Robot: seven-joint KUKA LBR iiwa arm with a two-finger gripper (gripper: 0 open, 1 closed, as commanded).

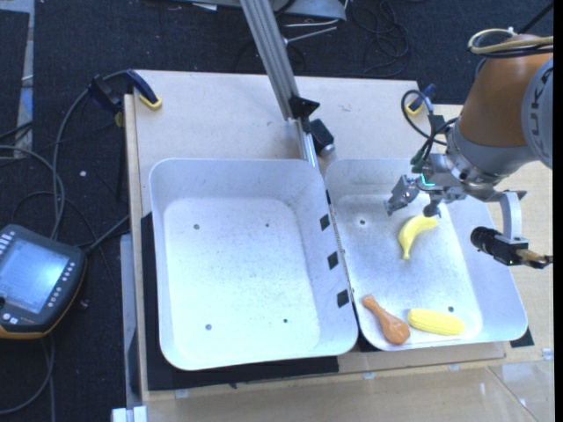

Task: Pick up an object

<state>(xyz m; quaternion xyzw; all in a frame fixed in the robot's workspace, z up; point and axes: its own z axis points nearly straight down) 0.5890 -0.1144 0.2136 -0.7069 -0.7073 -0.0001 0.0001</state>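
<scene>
In the right bin [493, 280] lie three things. A yellow banana [415, 233] rests near the bin's middle. A yellow corn cob [436, 322] and an orange drumstick-shaped toy [388, 320] sit side by side by the front wall. My gripper [413, 204] hangs just above and behind the banana's upper end, open, with nothing between its fingers. One dark finger [396, 201] points left, the other [432, 208] sits close over the banana's tip.
The left bin [167, 236] stands beside the right one, their walls meeting in the middle. A slanted metal rail [277, 60] rises behind the bins. A black fixture [497, 244] sticks out at the right bin's right edge.
</scene>
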